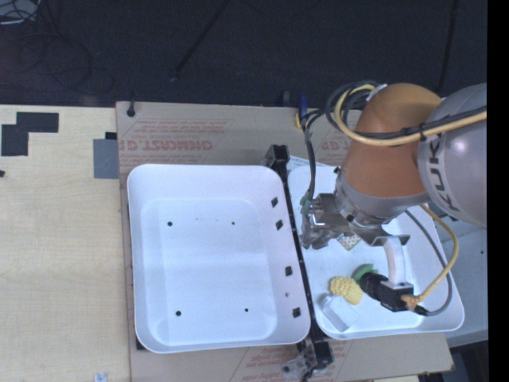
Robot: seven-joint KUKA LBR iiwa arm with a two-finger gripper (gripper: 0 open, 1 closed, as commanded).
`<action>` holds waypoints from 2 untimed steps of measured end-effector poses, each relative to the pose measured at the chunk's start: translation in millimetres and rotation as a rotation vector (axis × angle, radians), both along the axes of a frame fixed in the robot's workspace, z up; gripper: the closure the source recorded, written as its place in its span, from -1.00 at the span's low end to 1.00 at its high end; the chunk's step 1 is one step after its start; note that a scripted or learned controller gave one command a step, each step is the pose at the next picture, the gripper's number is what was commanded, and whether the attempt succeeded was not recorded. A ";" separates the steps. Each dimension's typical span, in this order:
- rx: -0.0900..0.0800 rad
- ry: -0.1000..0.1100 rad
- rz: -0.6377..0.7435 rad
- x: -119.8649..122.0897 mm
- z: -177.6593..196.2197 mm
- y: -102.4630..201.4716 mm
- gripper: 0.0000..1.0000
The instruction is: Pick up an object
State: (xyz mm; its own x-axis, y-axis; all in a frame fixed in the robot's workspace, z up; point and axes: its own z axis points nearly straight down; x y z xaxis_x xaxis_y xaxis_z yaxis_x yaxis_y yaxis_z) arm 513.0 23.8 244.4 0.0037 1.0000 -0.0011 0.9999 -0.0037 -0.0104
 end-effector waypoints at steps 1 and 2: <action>-0.007 -0.013 -0.012 -6.8 60.5 -189.7 1.00; 0.002 -0.017 0.011 -14.7 137.0 -118.8 1.00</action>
State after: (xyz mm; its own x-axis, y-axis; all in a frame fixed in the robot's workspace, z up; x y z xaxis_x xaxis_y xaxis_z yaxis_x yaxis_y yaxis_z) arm 498.4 -95.0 381.4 -0.0069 1.0000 0.0006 1.0000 0.0069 0.0064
